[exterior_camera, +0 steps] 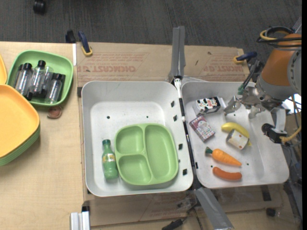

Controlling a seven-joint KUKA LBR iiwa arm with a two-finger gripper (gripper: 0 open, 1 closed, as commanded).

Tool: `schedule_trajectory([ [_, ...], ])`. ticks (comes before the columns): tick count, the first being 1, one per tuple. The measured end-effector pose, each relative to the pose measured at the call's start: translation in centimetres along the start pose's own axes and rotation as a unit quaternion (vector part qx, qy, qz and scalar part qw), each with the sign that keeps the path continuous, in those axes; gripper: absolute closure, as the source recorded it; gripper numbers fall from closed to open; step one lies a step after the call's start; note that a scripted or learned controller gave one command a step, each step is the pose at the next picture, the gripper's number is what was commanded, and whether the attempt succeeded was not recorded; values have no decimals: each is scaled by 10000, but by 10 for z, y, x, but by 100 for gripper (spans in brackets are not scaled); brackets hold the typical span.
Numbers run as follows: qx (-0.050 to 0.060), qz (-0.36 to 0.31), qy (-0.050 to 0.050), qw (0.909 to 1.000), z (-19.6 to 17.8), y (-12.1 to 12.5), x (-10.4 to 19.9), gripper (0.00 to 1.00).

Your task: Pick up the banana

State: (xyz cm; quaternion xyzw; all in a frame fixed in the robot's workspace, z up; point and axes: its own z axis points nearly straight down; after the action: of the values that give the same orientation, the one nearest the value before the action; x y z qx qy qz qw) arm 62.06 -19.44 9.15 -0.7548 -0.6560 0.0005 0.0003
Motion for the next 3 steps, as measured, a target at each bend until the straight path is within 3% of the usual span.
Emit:
schedule_trajectory([
  [1,1,17,0,10000,-9,0,-1,100],
  [2,12,874,3,9962,1,-78,11,100],
  [3,17,1492,3,9888,-4,-103,49,100],
])
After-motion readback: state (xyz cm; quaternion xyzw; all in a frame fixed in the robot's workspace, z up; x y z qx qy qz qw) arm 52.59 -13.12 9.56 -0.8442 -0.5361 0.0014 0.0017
